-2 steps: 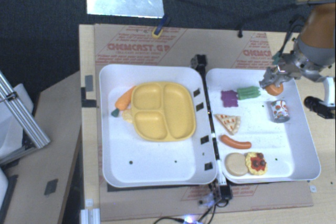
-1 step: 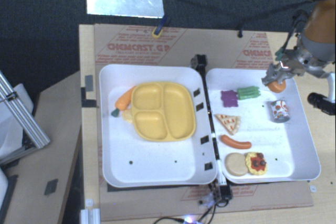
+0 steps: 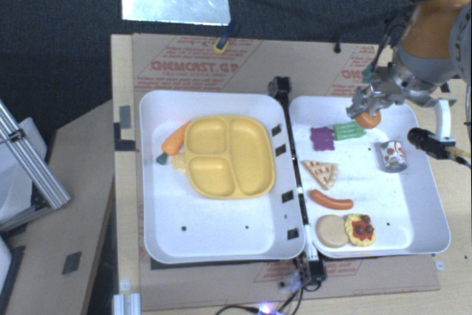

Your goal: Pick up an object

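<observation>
My gripper (image 3: 366, 111) hangs over the far end of the right bin (image 3: 424, 214), reaching in from the right. A small round orange object (image 3: 369, 119) sits between its fingertips, partly covered by them, and the fingers are shut on it. Just below and left of it lie a green piece (image 3: 349, 131) and a purple piece (image 3: 322, 137). Further down the bin are a pizza slice (image 3: 321, 173), a sausage (image 3: 331, 199), a round tan cookie (image 3: 331, 231) and a spaghetti toy (image 3: 360, 229). A small can (image 3: 392, 156) lies to the right.
The left bin (image 3: 221, 236) holds a yellow divided plate (image 3: 225, 156), with a carrot (image 3: 175, 138) along its left edge. A black divider (image 3: 291, 158) runs between the bins. A black part of the arm (image 3: 431, 142) juts over the right bin's rim.
</observation>
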You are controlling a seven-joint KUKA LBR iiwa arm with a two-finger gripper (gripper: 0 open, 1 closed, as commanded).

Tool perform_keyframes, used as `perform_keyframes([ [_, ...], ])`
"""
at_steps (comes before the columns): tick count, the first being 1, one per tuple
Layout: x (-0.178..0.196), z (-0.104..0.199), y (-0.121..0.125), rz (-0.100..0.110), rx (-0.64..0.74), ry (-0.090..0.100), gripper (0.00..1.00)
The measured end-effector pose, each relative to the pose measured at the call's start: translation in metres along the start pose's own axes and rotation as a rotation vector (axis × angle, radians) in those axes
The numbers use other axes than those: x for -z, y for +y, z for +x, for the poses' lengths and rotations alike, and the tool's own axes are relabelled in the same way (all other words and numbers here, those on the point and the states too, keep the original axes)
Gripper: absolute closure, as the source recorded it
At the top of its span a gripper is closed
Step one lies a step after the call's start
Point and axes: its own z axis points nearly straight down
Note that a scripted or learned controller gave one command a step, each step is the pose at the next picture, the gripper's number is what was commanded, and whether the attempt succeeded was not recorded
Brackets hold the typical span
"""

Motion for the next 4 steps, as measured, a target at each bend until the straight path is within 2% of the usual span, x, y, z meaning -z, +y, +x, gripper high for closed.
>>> perform_keyframes([
  [3,-0.007,0.156,0.032,-0.001,0.001,0.001,1.00],
  [4,-0.006,0.159,0.023,0.002,-0.003,-0.002,1.00],
])
